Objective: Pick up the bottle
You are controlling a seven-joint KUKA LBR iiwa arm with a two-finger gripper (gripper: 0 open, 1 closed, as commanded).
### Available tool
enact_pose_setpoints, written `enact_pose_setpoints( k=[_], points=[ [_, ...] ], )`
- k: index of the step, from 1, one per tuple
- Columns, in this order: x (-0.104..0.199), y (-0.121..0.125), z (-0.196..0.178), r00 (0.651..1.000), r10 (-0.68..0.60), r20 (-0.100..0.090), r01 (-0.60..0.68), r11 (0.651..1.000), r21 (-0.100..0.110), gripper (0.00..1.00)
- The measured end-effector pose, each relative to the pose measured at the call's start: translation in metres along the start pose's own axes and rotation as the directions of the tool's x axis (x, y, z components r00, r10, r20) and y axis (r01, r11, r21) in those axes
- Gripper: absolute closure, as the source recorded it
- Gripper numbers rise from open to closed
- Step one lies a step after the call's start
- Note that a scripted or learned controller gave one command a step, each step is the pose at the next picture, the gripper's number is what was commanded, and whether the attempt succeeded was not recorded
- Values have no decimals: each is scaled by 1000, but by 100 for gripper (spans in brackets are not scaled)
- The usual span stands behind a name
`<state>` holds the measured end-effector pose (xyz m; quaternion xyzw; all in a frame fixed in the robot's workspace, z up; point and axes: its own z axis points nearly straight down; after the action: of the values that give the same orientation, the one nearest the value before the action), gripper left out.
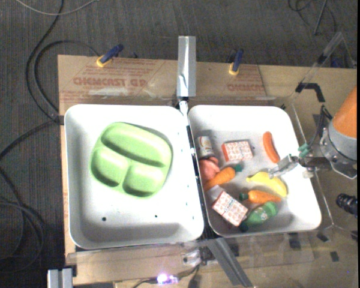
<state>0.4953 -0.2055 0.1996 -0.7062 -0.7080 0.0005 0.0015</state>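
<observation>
The bottle (260, 216) is small and green with a dark end. It lies on its side near the front wall of the right bin (300, 221). My gripper (286, 165) hangs over the right side of that bin, just above the yellow banana (269, 183). It is well behind the bottle and a little to its right, and nothing shows in its grasp. An orange carrot (263, 196) lies between the banana and the bottle.
The right bin also holds a small can (204, 145), two red-and-white cartons (237, 151) (229, 208), a red sausage (270, 147), a second carrot (222, 177) and a pink peach (208, 167). A green divided plate (131, 159) lies in the left bin (78, 221).
</observation>
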Motion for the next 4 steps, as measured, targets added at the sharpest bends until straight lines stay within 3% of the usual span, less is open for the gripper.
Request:
enact_pose_setpoints(
  k=[1, 2, 3, 4],
  points=[
    [43, 8, 104, 976, 217, 2, -217, 976, -1, 0],
    [43, 8, 104, 976, 217, 2, -217, 976, 0, 0],
    [73, -6, 110, 930, 368, 1, -367, 930, -21, 0],
    [75, -6, 101, 931, 366, -2, -366, 931, -17, 100]
  ],
)
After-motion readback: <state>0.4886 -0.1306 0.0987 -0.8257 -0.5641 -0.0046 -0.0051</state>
